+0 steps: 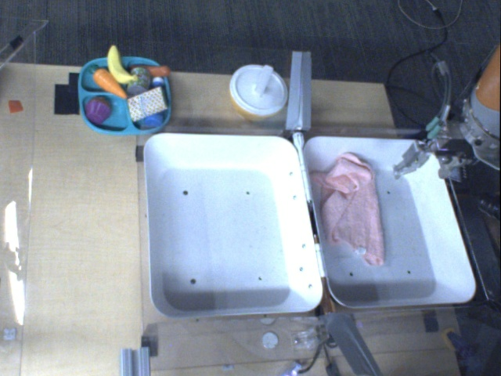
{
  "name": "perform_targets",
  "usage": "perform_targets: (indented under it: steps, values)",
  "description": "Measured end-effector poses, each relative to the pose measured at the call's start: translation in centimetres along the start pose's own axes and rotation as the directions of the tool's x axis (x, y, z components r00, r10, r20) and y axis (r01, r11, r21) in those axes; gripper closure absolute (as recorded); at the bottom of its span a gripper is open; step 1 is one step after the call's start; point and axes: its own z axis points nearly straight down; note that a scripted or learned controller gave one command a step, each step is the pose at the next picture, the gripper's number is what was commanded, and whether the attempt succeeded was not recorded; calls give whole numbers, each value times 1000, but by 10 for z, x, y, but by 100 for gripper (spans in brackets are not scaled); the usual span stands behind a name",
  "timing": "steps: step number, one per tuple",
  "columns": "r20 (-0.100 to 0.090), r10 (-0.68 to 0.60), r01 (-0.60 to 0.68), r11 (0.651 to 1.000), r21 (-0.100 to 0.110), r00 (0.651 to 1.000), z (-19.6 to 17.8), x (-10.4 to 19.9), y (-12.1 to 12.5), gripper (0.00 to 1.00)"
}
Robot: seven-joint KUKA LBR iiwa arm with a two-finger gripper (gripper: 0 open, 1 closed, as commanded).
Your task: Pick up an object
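Observation:
A crumpled pink cloth (356, 207) lies in the left half of the right bin (438, 280), running from its far side toward the middle. My gripper (429, 165) hangs over the bin's far right corner, to the right of the cloth and apart from it. Its fingers (407, 161) are spread open with nothing between them. The grey arm with its orange band (487, 92) comes in from the right edge.
The left bin (227, 218) sits beside the right one, a metal divider (298, 92) running between them at the back. Behind the bins stand a white lidded cup (258, 90) and a blue tray of toy food (124, 94). A cable (427, 22) loops at the back right.

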Motion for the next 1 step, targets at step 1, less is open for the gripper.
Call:
perform_targets:
  steps: [1]
  values:
    - [0, -17, 17, 1000, 1, 1000, 120, 8, 11, 0]
